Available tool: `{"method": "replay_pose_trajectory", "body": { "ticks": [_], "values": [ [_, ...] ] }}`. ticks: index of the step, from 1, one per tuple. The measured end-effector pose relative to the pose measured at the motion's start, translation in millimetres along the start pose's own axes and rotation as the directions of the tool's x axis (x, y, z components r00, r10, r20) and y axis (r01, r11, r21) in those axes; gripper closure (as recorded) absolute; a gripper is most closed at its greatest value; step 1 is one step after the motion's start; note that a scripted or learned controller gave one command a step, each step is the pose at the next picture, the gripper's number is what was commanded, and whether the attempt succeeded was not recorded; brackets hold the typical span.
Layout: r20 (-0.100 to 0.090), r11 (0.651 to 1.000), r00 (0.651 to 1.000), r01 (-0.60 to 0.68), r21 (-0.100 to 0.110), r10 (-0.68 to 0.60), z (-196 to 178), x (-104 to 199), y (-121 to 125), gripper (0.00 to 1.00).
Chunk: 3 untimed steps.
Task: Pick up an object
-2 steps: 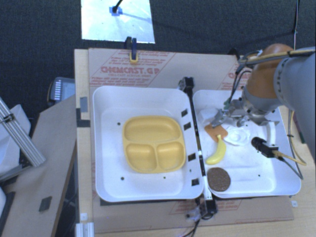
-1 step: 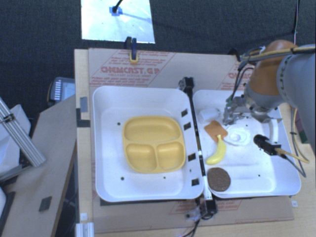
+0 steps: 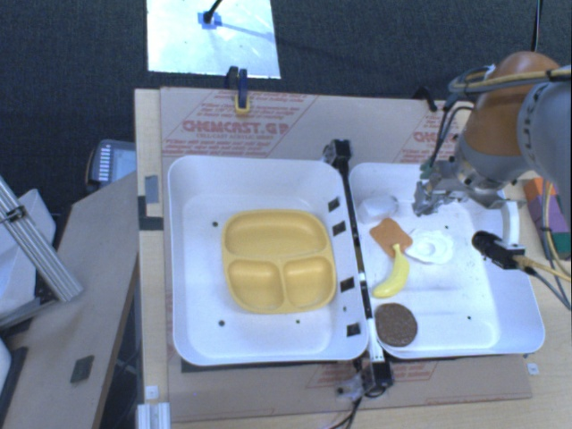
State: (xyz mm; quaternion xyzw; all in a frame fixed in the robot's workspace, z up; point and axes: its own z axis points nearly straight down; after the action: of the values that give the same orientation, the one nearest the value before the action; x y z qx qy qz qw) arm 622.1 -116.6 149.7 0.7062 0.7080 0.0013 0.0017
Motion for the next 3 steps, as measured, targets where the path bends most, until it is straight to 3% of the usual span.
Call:
{"method": "replay_pose_trajectory", "body": {
  "ticks": [2, 3],
  "values": [
    [0.001, 1.000, 1.000, 0.002, -0.004, -0.002, -105, -9, 9, 1.00],
    [-0.002, 1.000, 1.000, 0.006, 0.005, -0.006, -93, 41, -13, 1.00]
  ]
}}
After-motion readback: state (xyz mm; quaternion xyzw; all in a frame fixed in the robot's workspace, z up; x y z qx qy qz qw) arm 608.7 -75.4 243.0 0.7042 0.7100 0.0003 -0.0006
